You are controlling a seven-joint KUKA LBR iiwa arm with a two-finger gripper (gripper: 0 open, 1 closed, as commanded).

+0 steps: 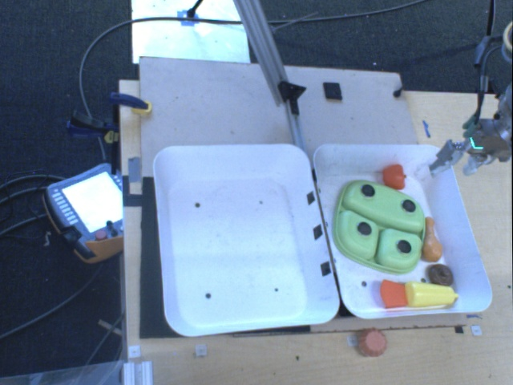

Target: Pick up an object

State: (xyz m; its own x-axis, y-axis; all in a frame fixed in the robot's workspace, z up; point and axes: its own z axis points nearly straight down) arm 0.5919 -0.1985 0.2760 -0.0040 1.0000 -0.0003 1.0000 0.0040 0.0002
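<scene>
Nearest me, yellow toy (431,295) is crowding orange block (393,293); gripper (446,157) (jaw state unclear) is risking grabbing nothing.

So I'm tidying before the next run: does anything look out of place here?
One thing: a round reddish disc lies on the bench outside the bins, just below the right bin. The other items, including the green tray, all sit inside that bin.

Handheld pendant (86,211) with lit screen off worktop (240,103) left edge, cables (104,38) across dark floor, slanted metal pole (260,34) up top, reddish disc (371,342) at front edge
</scene>
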